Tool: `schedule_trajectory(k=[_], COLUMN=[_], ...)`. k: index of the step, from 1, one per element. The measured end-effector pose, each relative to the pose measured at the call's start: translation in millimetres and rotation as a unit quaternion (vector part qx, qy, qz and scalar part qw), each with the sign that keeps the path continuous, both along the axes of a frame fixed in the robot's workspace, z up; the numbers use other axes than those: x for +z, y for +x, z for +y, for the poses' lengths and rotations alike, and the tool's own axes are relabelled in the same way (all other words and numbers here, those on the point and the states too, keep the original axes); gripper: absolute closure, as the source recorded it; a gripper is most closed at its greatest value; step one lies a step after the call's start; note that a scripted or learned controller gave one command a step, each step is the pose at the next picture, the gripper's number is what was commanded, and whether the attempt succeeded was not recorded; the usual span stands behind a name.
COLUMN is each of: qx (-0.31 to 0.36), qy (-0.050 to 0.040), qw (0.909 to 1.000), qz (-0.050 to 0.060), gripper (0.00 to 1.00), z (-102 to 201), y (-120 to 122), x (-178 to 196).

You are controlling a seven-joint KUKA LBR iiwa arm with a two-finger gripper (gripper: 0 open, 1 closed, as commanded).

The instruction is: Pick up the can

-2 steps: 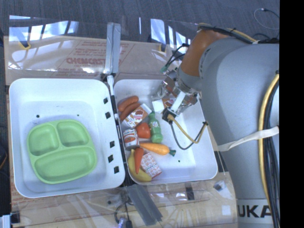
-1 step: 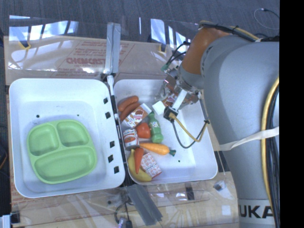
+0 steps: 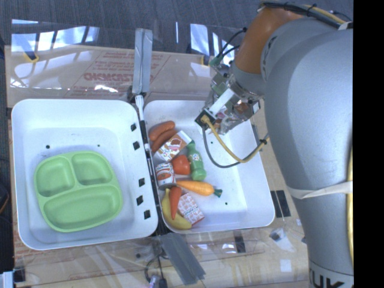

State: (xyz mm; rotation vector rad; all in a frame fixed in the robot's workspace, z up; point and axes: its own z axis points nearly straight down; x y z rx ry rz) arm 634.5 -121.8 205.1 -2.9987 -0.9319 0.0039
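Arm (image 3: 312, 101) reached in from the right, gripper (image 3: 223, 117) hovering over upper part of R bin (image 3: 247, 192), above bare white floor and well apart from the food pile. Couldn't tell whether gripper was open or closed; nothing seen held. Can (image 3: 165, 174), small w/ red label, sat near R bin's left wall, just below a red-white container (image 3: 171, 146) and touching tomato (image 3: 181, 164). Sausages (image 3: 162, 131) lay at top of pile; green bottle (image 3: 195, 161) beside tomato; carrot (image 3: 195, 187) below it; banana (image 3: 173, 219) and small carton (image 3: 189, 208) at bottom. L bin (image 3: 36, 120) held a green divided plate (image 3: 84, 188).
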Motion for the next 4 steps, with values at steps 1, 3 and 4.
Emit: schedule_trajectory(k=[1,3,4], qx=[0.048,0.033,-0.010], qy=[0.0010,0.0006,0.0002], qw=[0.9989,0.9994,0.9999], qz=[0.001,0.003,0.003], gripper=[1.00,1.00,1.00], z=[2,135,190], y=[-55,5,-23], x=[30,29,49])
